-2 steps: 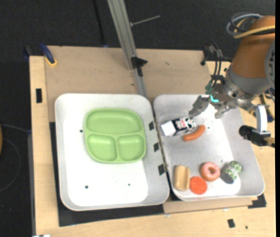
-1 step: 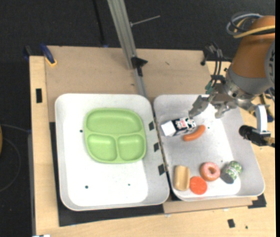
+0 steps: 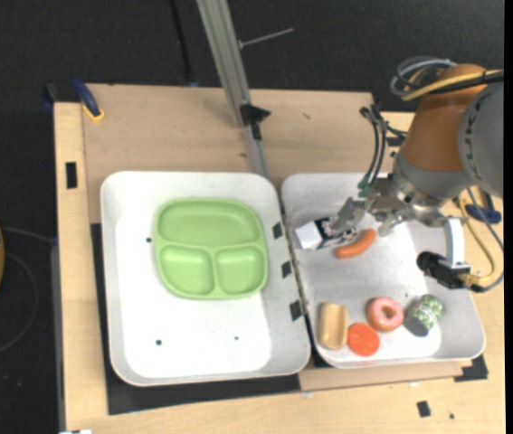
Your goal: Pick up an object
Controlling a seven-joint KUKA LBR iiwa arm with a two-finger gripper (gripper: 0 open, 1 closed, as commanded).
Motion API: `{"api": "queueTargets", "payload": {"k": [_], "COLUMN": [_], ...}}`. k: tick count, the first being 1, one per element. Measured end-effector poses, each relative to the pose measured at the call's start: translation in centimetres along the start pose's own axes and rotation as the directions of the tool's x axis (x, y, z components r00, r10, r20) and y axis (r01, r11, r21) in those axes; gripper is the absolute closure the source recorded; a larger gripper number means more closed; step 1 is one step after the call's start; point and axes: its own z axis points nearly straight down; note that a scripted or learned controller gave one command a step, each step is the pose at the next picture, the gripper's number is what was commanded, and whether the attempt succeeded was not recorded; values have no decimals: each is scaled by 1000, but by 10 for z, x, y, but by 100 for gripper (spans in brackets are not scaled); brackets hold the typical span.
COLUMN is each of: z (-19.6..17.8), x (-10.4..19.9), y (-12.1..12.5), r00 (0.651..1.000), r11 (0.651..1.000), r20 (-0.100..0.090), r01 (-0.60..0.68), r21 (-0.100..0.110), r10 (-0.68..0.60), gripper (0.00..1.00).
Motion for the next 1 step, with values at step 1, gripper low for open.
{"api": "queueTargets", "payload": {"k": [1], "z": [56], "x": [-11], "y": [-1], "r00": [1000], "r11": [1000], "r20": [1], "r01": [-1], "r21": [-2], "r10": [1], "gripper": [0]}}
